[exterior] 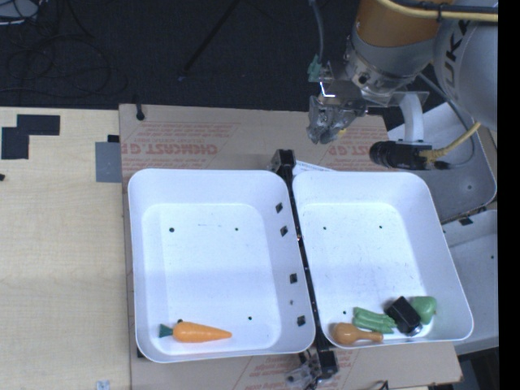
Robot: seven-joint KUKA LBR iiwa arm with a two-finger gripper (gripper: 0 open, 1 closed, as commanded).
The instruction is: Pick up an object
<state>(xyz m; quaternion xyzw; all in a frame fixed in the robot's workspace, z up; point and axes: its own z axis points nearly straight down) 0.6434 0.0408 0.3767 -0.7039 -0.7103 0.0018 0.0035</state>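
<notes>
Nothing is picked up yet, so the whole grasp seems to lie ahead. My grey two-finger gripper (327, 126) hangs above the far rim of the right white bin (443, 242); whether it is spread I cannot tell. The orange plastic carrot (201, 331) lies well apart, in the left white bin's (142, 258) near corner.

We count two white bins on the worktop (65, 242), side by side: a left bin (150, 197) and a right bin (422, 197). The left bin holds one thing, an orange carrot (199, 332). The right bin holds four things, clustered together: one tan pear-shaped piece (354, 335), one green pod (374, 321), one black block (403, 314) and one green rounded piece (425, 305). That makes five objects in all.
</notes>
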